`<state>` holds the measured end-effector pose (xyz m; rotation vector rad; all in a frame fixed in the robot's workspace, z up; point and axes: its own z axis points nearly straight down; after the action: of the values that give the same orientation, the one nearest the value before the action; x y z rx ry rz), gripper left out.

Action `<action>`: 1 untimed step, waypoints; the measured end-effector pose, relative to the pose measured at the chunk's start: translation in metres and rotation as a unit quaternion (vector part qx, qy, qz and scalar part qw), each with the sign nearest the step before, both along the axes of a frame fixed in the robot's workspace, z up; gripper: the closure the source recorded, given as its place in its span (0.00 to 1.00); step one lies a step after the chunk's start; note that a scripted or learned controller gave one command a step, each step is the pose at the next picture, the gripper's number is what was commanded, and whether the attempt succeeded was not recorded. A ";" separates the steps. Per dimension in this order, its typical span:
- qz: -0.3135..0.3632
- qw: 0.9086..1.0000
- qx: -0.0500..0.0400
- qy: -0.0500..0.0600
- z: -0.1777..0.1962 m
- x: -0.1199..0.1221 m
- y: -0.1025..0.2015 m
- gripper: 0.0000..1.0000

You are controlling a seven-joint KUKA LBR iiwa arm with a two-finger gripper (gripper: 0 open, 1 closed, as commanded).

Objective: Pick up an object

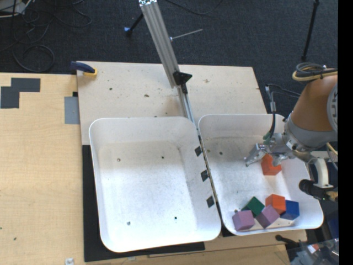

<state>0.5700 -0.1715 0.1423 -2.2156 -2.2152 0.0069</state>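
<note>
- An orange block (271,166) sits in the right bin (231,131), at centre right of the frame, matte and boxy (its top edge is covered by the claw).
- The claw (266,152) hangs right over it; I cannot tell whether its metal fingers are spread or closed, or whether they touch it.
- Five blocks (266,208) cluster at lower right: purple, green, mauve, orange, blue.

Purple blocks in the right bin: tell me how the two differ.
The left purple block is a lighter lilac and sits square-on near the bin's front rim; the right purple block is a duller mauve and turned at an angle. The left one stands beside the green block; the right one is wedged between the green block, the orange block and the blue block. Both are small cubes, similar in size, lying in the right bin.
</note>
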 end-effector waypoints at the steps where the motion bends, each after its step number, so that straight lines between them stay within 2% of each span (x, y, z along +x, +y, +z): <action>1: -0.001 1.000 -0.006 -0.018 -0.021 0.008 -0.004 0.00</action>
<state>0.5779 -0.1752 0.1216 -2.2414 -2.2375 -0.0180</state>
